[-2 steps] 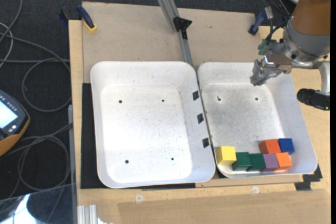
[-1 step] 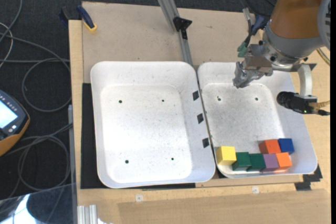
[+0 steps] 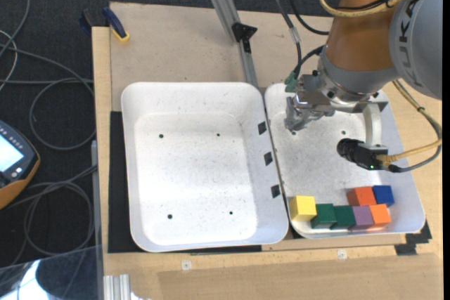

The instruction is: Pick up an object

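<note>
From the overhead camera view, the gripper (image 3: 294, 124) hangs over the far left part of the right bin (image 3: 316, 158); I cannot tell its opening. The blocks (image 3: 344, 211) cluster along the near edge, yellow block (image 3: 304, 206) nearest, almost straight toward the viewer

Black letters "KU" on the grey arm (image 3: 422, 31), at the frame's two o'clock edge (the rest of the word cut off by the frame); handheld device (image 3: 10, 158) at nine o'clock, lit screen too small to read
</note>
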You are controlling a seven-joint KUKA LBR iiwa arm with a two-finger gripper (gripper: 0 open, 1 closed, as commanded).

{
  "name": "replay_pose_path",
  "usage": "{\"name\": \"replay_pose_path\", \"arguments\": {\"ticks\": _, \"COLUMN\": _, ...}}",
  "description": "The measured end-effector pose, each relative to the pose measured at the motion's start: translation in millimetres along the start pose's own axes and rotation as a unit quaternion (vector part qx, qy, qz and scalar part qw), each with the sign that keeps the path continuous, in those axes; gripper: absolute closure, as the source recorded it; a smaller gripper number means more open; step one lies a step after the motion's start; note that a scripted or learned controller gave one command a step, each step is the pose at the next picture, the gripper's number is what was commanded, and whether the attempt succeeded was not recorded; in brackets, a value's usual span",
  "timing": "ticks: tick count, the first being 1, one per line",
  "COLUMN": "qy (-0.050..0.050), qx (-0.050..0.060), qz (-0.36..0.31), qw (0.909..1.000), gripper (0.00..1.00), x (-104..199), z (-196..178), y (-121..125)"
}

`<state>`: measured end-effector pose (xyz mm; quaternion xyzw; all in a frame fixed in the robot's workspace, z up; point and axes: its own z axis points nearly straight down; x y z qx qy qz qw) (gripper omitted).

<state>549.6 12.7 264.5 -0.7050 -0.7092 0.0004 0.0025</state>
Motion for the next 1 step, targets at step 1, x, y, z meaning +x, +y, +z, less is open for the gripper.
{"name": "replay_pose_path", "arguments": {"ticks": 1, "qy": 0.0, "qx": -0.001, "qz": -0.001, "qw": 1.0, "gripper": 1.0, "x": 54.2, "z": -0.6, "y": -18.8}}
